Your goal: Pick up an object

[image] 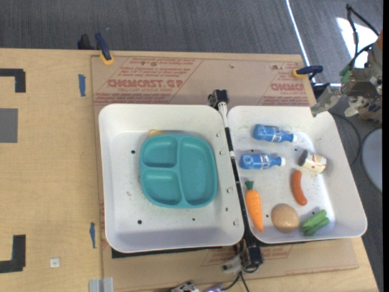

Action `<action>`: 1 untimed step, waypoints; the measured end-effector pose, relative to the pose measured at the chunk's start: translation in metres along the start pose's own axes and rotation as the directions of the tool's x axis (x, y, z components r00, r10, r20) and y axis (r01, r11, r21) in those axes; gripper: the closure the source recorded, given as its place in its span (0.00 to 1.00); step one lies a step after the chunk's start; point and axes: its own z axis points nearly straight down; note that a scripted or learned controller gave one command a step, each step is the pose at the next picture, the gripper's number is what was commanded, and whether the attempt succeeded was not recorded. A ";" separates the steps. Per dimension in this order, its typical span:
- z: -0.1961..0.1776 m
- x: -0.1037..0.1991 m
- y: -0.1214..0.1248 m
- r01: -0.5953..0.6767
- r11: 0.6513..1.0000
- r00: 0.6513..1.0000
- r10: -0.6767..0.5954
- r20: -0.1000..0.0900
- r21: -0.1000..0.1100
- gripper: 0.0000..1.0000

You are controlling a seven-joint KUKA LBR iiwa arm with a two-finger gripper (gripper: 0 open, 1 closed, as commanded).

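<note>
- Wooden table [48, 163] carries two white bins side by side.
- Left bin [115, 163]: teal plate [179, 169].
- Right bin [343, 181]: two bottles [272, 134] at 12 o'clock, sausage [298, 187], carrot [253, 207] at 7, potato [284, 218], green vegetable [315, 221] at 5.
- Hand [340, 102] at the right bin's 1 o'clock corner; grip state unclear.

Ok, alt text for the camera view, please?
Two white bins sit side by side: the left bin holds a teal tray, the right bin two bottles, a carrot, a sausage, a potato and a green toy. The gripper hangs past the right bin's far corner.
</note>
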 end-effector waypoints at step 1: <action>0.193 0.007 -0.008 -0.056 0.998 0.998 0.056 0.001 -0.004 0.00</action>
